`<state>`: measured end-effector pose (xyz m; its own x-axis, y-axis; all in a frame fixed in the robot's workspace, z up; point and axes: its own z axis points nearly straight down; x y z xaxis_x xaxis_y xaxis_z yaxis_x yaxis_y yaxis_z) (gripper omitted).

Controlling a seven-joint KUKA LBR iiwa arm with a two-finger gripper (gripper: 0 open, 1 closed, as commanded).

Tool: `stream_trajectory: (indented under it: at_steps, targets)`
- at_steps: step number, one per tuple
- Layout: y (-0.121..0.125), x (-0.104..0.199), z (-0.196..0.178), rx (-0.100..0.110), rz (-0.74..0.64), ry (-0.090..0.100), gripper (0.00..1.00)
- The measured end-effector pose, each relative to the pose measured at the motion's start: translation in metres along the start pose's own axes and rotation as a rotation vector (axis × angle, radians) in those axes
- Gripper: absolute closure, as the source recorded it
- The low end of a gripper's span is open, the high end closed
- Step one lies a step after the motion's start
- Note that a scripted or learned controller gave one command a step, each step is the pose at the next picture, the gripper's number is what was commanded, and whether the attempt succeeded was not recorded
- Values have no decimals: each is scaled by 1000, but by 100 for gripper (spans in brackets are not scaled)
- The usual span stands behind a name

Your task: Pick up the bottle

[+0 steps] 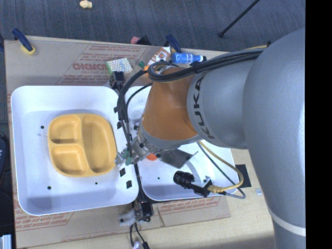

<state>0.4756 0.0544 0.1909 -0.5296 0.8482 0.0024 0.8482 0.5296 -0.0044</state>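
A robot lab: a grey KUKA arm (228, 102) with an orange band leans over a cardboard-covered surface (78, 61) bearing two white bins (21, 139), clamps (23, 40) pin the cardboard at the far edge, cables (223, 185) trail across, and grey carpet (155, 9) lies beyond.

A yellow three-compartment tray (82, 143) lies flat in the left white bin (26, 191), at the frame's left. Both bins rest on a cardboard sheet (78, 56) held by blue clamps (23, 40) along its upper edge. A small yellow scrap (85, 4) sits on the grey carpet (155, 9) at upper left.
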Motion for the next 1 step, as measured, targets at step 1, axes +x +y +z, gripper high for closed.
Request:
stream_trajectory:
  at_steps: [1]
  targets:
    - [-6, -12, -98, -4, 58, -2, 100]
